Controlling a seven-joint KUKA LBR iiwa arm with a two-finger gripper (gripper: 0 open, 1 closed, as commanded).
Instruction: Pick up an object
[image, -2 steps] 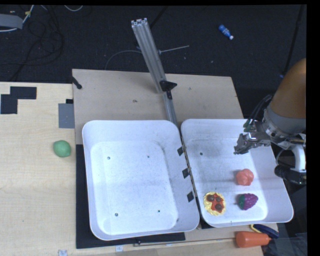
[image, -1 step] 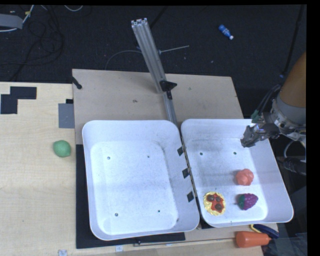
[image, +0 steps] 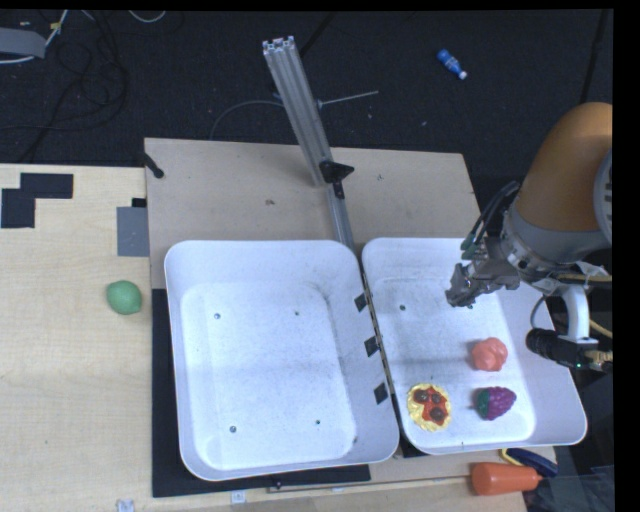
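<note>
Your claw (image: 466, 292) hung over the right bin (image: 420, 265), whether open or closed I couldn't tell, while the pink ball (image: 489, 353) lay just toward the worktop's front edge from it, nearest of the three toys.

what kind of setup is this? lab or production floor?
Most likely a robotics lab bench for pick tests: two white bins on a board, toy food such as a purple grape bunch, loose cables, and an arm with its gripper over the right bin.
</note>
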